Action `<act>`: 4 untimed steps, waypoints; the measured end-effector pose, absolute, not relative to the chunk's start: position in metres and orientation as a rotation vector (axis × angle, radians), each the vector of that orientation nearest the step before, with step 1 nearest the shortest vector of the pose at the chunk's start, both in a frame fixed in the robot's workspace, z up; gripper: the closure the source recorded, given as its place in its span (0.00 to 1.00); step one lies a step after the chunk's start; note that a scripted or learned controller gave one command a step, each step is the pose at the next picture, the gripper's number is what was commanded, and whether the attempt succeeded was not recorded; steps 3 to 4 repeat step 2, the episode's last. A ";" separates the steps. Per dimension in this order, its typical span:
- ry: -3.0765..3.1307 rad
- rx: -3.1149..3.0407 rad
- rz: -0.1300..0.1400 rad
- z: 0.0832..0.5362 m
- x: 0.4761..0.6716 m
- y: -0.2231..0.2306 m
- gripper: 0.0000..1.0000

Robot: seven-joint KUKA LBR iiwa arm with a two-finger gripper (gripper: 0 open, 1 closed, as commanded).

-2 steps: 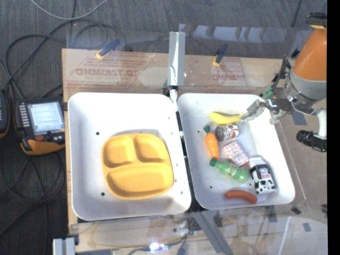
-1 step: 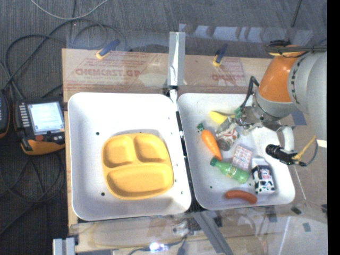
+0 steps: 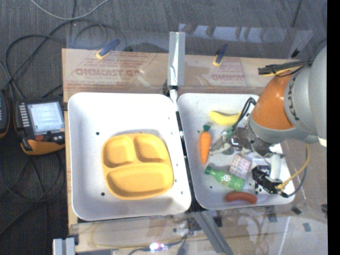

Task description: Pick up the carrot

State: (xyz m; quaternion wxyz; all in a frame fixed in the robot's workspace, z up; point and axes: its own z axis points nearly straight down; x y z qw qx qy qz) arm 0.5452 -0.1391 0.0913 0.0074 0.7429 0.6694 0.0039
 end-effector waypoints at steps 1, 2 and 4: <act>2.095 2.325 0.015 0.100 0.546 -0.138 1.00; 2.005 2.420 -0.005 0.183 0.577 -0.053 1.00; 2.005 2.420 -0.005 0.183 0.577 -0.053 1.00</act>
